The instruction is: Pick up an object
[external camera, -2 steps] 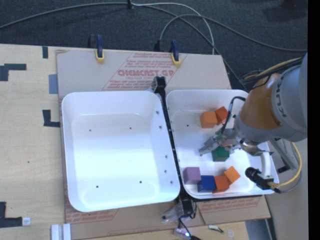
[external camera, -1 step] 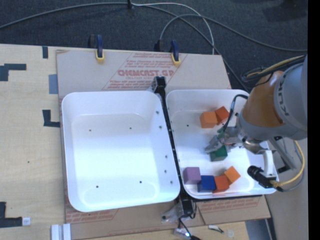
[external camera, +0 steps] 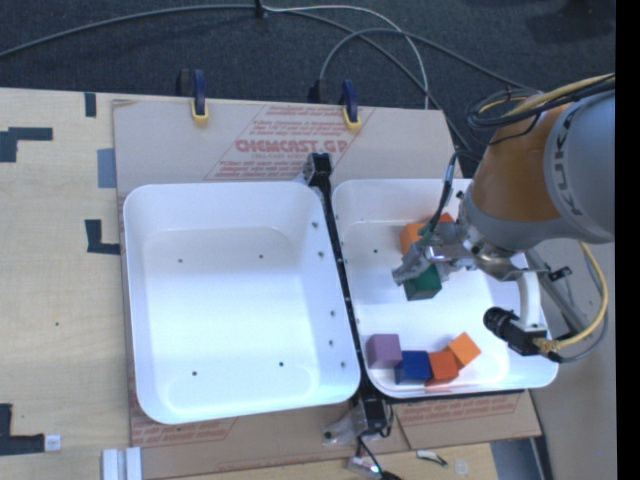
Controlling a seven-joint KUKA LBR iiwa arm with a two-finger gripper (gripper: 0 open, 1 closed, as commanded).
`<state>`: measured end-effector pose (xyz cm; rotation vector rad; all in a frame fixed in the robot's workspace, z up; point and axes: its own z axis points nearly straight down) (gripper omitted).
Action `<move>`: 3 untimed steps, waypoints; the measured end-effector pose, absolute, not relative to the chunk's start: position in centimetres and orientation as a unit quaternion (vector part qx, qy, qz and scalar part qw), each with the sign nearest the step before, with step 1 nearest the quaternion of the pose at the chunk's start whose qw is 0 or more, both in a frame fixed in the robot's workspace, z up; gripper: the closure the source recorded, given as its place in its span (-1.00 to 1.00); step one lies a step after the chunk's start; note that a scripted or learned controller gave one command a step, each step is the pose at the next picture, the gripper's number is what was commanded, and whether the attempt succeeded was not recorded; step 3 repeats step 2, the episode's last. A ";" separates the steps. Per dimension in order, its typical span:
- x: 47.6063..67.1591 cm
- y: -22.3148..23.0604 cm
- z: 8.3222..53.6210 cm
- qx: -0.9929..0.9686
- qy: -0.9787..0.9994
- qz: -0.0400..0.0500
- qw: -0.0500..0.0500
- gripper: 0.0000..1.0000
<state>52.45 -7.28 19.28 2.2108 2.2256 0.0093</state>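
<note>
The green block [external camera: 424, 284] sits in the right bin [external camera: 375, 203], a little toward 12 o'clock from that bin's centre, and the gripper [external camera: 417, 268] is right on top of it. You can see metal fingers at the block's upper left edge, but you cannot tell how wide they stand or whether the block lies between them, so treat the grasp as unproven.

From here your main risk is a corner pinch: if the fingers catch only the block's 10 o'clock edge, it will likely twist out as the arm lifts. An orange block [external camera: 413, 235] lies just beside, at 12 o'clock from the green one and partly hidden under the wrist; a closing finger could snag it or shove it.

Further out, toward 6 o'clock along the bin's near wall, a purple block [external camera: 383, 348], a blue block [external camera: 411, 367] and two orange blocks [external camera: 452, 357] cluster together, well apart from the gripper. A dropped block could land among them and muddle any retry.
</note>
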 end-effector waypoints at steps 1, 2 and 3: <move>56.8 -2.0 26.2 0.705 0.709 0.002 0.001 1.00; 57.1 7.4 22.9 0.705 0.710 -0.001 -0.002 1.00; 57.1 7.4 22.9 0.705 0.710 -0.001 -0.002 1.00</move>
